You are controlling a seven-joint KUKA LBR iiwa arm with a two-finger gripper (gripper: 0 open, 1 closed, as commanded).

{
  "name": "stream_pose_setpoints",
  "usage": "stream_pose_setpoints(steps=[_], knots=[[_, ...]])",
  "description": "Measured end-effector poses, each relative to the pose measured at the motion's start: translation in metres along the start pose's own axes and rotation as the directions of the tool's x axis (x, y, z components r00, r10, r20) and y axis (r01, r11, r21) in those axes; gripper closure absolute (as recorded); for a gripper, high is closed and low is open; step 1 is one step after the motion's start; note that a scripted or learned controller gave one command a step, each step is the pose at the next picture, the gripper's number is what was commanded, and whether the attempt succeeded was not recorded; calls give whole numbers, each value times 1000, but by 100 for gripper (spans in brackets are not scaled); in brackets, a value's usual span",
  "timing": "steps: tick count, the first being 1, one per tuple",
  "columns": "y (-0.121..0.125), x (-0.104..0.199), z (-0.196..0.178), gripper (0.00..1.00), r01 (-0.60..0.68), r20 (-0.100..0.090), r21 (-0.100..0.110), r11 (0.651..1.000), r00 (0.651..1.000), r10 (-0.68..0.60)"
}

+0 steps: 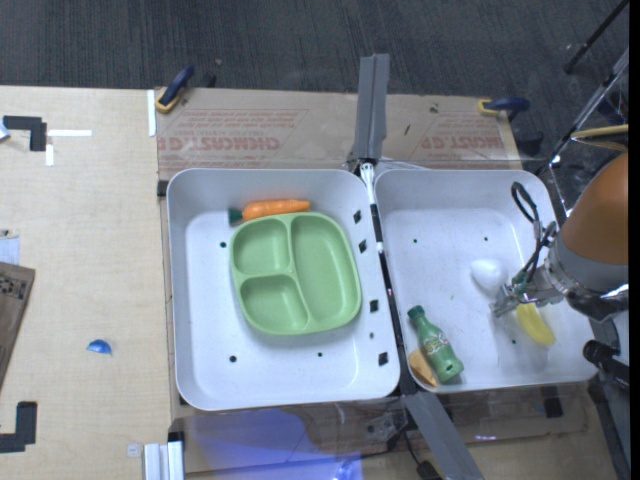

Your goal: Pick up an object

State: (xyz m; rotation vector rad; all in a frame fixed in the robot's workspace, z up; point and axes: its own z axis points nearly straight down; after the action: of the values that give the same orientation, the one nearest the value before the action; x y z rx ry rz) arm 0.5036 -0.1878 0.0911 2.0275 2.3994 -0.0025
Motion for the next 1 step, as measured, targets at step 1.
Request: stream_pose_setpoints(steps=[1], knots=[[-25,13,0,0,52,-2,1,999,999,-52]])
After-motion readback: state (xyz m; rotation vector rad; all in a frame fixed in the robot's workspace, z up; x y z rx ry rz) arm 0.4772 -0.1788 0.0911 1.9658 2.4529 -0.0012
